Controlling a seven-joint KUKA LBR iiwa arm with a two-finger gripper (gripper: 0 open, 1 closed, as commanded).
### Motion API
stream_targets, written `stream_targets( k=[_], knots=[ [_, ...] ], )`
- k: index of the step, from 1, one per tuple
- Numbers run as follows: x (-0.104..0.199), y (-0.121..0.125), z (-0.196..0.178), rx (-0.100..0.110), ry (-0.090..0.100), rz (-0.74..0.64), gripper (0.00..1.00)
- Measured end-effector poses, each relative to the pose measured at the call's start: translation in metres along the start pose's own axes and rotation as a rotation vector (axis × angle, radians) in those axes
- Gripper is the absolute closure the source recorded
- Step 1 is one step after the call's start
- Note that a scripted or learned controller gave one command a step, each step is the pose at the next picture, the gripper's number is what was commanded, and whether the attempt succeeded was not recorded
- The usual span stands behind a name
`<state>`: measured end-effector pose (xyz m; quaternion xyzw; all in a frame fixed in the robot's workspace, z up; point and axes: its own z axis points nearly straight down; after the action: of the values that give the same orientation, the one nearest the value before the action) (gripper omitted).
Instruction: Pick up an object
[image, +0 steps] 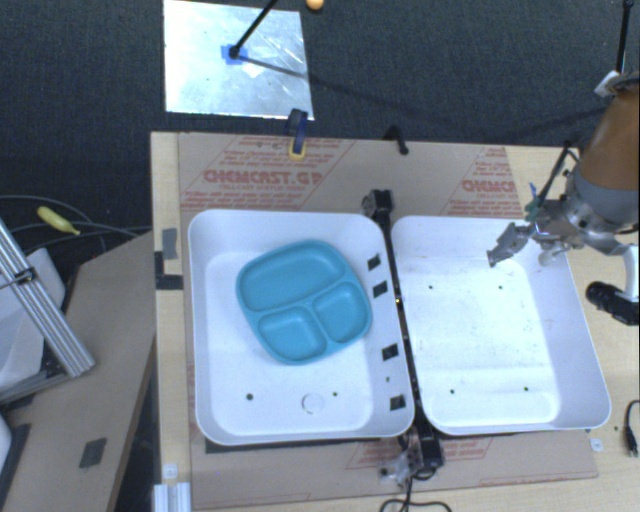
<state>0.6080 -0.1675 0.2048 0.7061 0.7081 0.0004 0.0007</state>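
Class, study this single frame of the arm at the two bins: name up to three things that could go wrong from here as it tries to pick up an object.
1. The pincer hangs over the right bin, while the blue divided tray lies in the left bin. A descent here would likely grasp nothing.
2. Crossing over, the arm could clip the raised divider with black clips between the bins.
3. The tray looks wide, shallow and smooth, so a rim grasp may slip.

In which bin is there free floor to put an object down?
The right bin has bare floor from the divider to its right wall; the pincer hangs over its far corner. In the left bin, the blue tray fills the middle, leaving a near strip.
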Motion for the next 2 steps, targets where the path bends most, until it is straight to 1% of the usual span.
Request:
stream_targets(
  k=[1, 2],
  knots=[
    [0.110, 0.009, 0.021, 0.000, 0.003, -0.009, 0.00],
    [0.151, -0.091, -0.028, 0.004, 0.003, -0.005, 0.00]
  ],
)
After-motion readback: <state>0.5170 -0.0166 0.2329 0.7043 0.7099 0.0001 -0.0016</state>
